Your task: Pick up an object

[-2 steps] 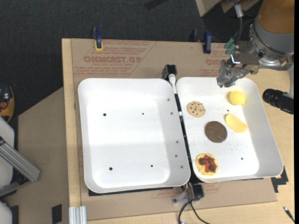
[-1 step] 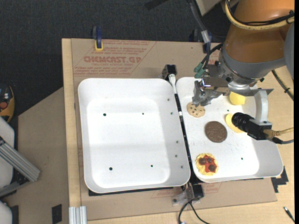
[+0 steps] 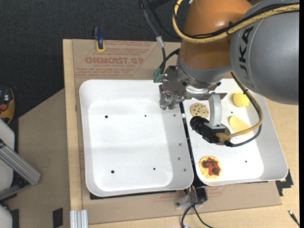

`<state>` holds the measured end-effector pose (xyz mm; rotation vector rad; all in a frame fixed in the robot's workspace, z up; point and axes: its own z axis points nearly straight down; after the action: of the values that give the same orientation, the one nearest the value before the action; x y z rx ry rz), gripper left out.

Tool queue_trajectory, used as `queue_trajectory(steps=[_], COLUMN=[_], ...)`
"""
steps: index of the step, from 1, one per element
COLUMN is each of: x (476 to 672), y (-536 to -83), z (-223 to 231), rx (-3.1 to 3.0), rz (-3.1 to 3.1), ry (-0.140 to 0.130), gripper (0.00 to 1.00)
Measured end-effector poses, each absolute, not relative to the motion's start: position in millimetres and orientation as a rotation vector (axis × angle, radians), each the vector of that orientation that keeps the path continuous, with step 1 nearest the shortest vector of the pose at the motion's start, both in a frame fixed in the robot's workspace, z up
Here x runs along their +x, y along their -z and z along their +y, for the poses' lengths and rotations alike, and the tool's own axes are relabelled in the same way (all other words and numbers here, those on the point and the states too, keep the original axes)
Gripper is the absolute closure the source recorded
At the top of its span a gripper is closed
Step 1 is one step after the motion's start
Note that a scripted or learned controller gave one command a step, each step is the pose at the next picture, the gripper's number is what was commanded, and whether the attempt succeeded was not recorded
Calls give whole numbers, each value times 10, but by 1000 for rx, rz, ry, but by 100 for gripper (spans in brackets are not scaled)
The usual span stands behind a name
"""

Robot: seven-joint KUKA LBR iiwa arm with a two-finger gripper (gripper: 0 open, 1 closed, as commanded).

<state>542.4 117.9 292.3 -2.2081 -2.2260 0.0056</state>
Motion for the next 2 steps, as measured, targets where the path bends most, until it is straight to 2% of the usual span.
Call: queue_trajectory(steps=[1, 2], x=[5541, 5382], y=[-4571, -3866], z=[1758, 2281], rx=[-2220, -2210], rz=[-2236, -2225], ry=[31, -11], gripper=[100, 100])
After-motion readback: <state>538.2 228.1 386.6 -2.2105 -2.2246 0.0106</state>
